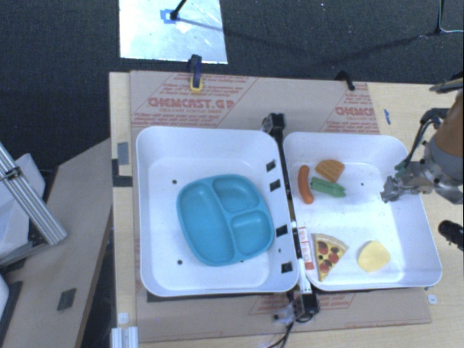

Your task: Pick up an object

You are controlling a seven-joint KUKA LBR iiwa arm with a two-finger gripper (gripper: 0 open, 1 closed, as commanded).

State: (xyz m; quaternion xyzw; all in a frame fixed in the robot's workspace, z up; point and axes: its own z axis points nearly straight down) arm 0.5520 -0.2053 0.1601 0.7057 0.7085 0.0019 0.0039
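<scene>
The right bin [377, 147] holds a red sausage [305, 184], a green bean pod [328, 188], an orange bread piece [330, 169], a pizza slice [326, 253] and a yellow cheese piece [373, 256]. My gripper [395, 188] hangs at the right bin's right side, above its floor, well apart from all the food. It is about level with the green pod and to its right. Nothing shows between its fingers, and they are too small and dark to read.
The left bin [156, 151] carries a blue divided plate [225, 218]. A black divider strip [284, 201] runs between the bins. A yellow clamp [196, 75] sits on the cardboard's far edge, and a metal rail [29, 201] leans at the left.
</scene>
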